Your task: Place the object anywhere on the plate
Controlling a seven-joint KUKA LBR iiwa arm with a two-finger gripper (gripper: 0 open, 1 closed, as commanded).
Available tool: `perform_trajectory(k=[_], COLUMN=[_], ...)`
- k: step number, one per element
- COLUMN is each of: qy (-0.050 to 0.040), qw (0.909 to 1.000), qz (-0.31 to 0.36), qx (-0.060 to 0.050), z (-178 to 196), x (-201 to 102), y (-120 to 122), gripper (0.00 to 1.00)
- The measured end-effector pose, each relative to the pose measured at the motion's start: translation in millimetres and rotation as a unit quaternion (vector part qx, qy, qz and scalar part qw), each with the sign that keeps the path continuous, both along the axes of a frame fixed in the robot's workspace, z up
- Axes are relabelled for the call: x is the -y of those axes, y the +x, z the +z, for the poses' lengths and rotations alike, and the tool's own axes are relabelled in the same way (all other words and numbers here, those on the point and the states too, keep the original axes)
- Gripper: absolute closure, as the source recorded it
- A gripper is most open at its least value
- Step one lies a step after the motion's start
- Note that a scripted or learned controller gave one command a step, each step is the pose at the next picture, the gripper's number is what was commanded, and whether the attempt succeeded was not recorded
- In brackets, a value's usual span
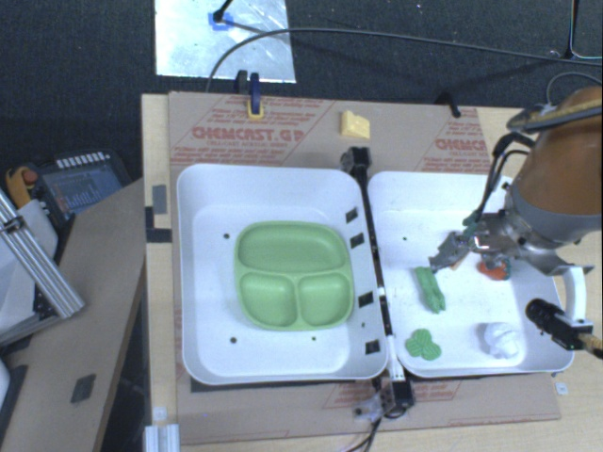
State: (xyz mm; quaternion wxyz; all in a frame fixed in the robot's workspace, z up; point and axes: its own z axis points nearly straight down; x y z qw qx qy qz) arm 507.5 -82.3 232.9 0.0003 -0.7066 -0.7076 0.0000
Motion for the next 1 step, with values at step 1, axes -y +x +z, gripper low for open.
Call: perform_trajectory(k=[1], qy=[0.0003], qw=[1.0000], qz=[0.000], qx=[-0.001], z=[-42.2], x=[-3.2], y=[0.3], gripper=[0.00])
